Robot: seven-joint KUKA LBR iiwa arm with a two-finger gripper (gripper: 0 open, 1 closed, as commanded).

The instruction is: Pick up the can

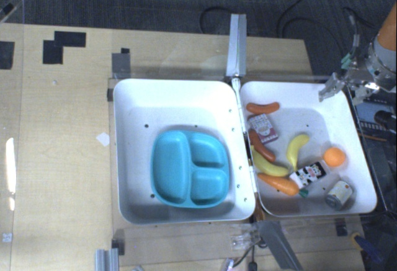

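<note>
The can [339,194] is a small grey cylinder lying on its side in the near right corner of the right bin [310,121]. My gripper [348,85] hangs over that bin's far right corner, well away from the can. It is open with nothing between its fingers. The arm's orange band [388,33] shows at the right edge of the view.
An orange [335,157] and a black-and-white pack [309,173] lie close to the can. Further left are two bananas [296,151], a carrot [279,184], two sausages [263,107] and a small box [265,128]. The left bin [133,139] holds a blue divided tray [189,167].
</note>
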